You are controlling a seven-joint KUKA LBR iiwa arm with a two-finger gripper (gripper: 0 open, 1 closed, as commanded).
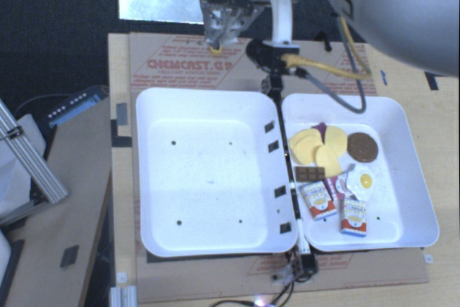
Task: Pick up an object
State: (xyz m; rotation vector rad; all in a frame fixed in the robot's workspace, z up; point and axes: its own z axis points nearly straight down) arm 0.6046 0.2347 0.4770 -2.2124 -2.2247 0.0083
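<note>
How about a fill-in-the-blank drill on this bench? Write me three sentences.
1. The fried egg lies in the view's ____ bin.
2. The round brown cookie lies beside the ____ slices.
3. The gripper hangs above the cardboard, beyond the view's ____ bin.
Missing: right; yellow; left.

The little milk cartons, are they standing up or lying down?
Lying down. Both little cartons rest flat on the floor of the right bin, with their printed fronts facing up, near the fried egg.
</note>
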